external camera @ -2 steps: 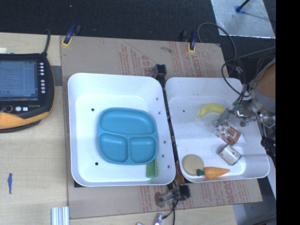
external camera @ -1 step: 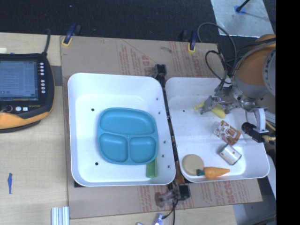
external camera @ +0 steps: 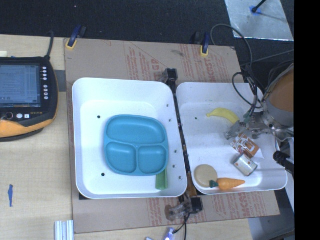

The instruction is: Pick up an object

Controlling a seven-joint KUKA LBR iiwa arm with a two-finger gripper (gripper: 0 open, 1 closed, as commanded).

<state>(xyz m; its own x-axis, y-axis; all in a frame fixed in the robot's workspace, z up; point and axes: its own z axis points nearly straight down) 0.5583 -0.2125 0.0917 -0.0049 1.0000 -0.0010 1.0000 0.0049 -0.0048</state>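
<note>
The right bin (external camera: 200,134) holds several small things. A yellow banana (external camera: 223,115) lies near its middle. An orange and white packet (external camera: 246,145) sits to the right, and a silver can (external camera: 244,164) lies just below it. An orange carrot (external camera: 229,183) and a round beige piece (external camera: 205,174) rest by the front wall. My gripper (external camera: 243,130) reaches in from the right and hangs low, right over the packet's upper edge and just right of the banana. I see nothing lifted in it.
In the left bin (external camera: 85,149) lies a blue divided plate (external camera: 136,144), with a green block (external camera: 161,180) at its front right corner. A tablet pendant (external camera: 22,96) lies on the bench at the far left. Cables hang by the arm at the right.
</note>
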